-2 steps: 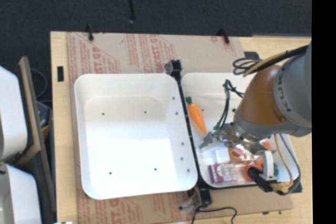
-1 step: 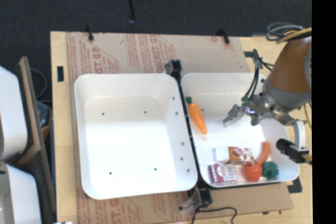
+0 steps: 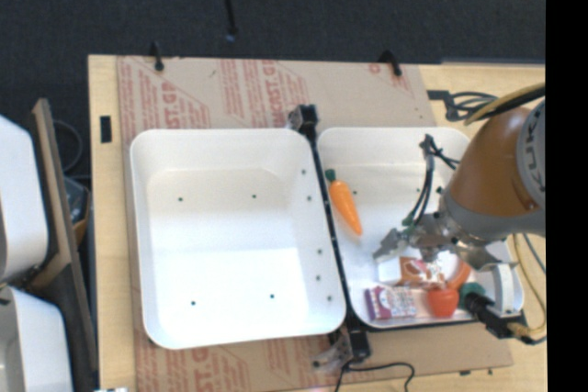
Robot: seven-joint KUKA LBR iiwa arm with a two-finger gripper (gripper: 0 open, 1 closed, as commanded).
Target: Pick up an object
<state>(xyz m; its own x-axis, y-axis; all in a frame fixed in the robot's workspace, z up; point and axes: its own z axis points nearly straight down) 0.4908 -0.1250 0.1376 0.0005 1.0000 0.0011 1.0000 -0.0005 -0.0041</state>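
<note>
My gripper (image 3: 411, 240) hangs low over the right bin (image 3: 386, 147), under the orange band of the arm (image 3: 496, 174). An orange carrot (image 3: 345, 207) with a green top lies left of it, near the bin's left wall, apart from the gripper. Just below the gripper lies a white and orange packet (image 3: 418, 272). A purple and white carton (image 3: 392, 303) lies flat at the bin's front edge. Beside the carton sits a red toy fruit (image 3: 443, 301), with a small green piece (image 3: 472, 291) to its right. The arm hides the right part of the bin.
The left bin (image 3: 230, 243) sits beside the right one, a black divider clamp (image 3: 305, 117) between them at the back. Both rest on a cardboard sheet (image 3: 220, 92) on the bench. Cables (image 3: 459, 104) run at the back right.
</note>
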